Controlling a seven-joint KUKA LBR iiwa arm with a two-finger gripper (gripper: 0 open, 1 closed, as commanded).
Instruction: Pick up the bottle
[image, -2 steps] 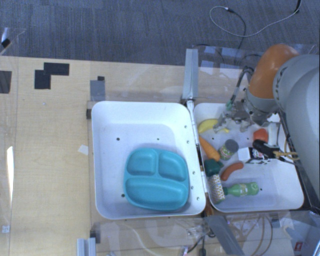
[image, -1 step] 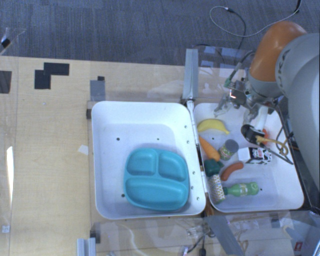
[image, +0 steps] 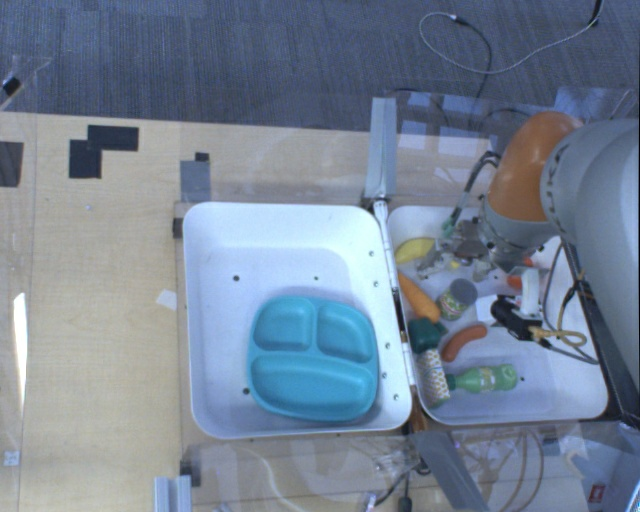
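Observation:
The bottle (image: 485, 379) is green with a pale label and lies on its side near the front of the right bin (image: 580, 395). My gripper (image: 452, 258) hangs over the back part of that bin, well behind the bottle and apart from it. It hovers between a yellow banana (image: 414, 248) and a grey can (image: 458, 298). Nothing shows between its fingers.
The right bin also holds an orange carrot (image: 418, 297), a dark green piece (image: 425, 334), a red sausage (image: 464, 341) and a scrubbing brush (image: 433, 376) just left of the bottle. A teal divided plate (image: 313, 358) lies in the left bin (image: 230, 260).

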